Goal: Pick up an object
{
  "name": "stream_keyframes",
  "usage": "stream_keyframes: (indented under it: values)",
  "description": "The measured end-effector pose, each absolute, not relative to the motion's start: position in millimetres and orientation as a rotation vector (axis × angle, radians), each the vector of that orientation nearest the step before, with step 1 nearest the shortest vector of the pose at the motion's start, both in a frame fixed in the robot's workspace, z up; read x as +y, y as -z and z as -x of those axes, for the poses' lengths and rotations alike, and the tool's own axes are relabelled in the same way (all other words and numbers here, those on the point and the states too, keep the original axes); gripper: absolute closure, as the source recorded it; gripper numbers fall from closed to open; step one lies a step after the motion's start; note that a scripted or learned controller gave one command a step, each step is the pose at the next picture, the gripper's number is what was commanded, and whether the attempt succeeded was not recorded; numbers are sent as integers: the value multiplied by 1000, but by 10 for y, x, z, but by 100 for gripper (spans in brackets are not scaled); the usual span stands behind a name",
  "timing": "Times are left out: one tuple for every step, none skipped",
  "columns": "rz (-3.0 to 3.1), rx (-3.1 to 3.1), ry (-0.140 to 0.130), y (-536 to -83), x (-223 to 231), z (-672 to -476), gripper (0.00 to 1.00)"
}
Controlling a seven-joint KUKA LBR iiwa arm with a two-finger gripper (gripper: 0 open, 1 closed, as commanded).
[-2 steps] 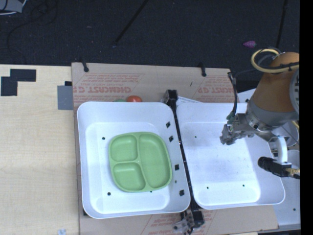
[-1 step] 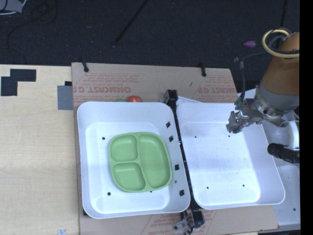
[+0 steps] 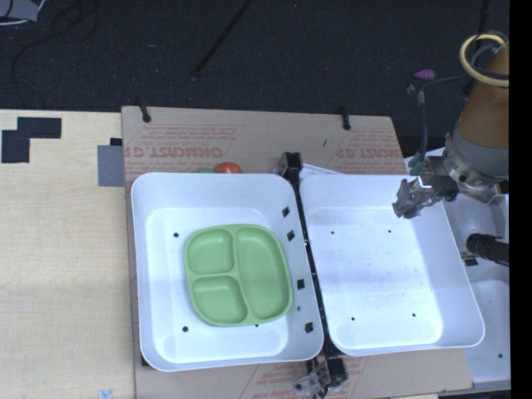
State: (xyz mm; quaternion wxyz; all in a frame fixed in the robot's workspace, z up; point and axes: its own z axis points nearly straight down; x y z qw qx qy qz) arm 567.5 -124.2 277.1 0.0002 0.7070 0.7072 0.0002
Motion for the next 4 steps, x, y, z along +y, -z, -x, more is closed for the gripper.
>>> stream_keyframes:
  values:
    - [-2222, 2228, 4, -2603, -671, -5550, 100]
    - [-2222, 2230, 5, -2476, -198, -5356, 100]
    - [-2221, 2230, 5, -2410, 267, -5175, 100]
    - [-2219, 2229, 3, -2445, 793, -5167, 100]
